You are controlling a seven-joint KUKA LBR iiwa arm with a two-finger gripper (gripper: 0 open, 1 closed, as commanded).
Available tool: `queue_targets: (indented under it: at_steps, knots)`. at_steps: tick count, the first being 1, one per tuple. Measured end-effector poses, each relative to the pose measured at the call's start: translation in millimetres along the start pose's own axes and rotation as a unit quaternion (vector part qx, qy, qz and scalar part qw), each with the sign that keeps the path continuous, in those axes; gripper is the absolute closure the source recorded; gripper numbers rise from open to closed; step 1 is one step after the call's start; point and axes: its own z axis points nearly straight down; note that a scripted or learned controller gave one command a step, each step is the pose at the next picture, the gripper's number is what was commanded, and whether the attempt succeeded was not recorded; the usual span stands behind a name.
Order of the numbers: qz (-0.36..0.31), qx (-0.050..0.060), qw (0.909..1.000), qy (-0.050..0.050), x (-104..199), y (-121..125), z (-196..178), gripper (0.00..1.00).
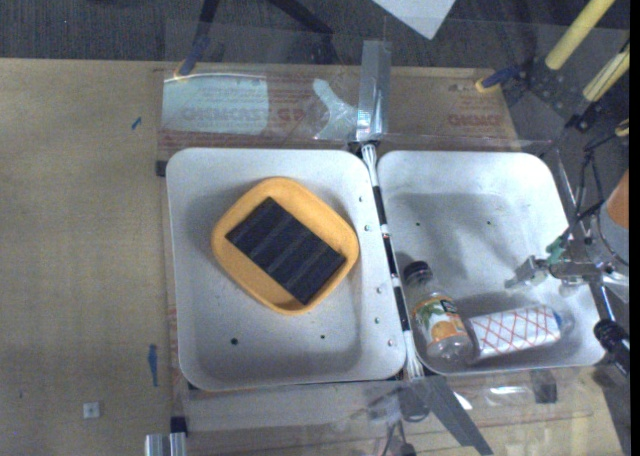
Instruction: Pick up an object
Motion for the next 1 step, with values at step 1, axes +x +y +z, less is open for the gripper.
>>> queue_targets:
  at_steps: [1]
  knots:
    - [-0.045, -0.003, 0.9990, 0.000, 55.9, 20.2, 69.7, 0.00]
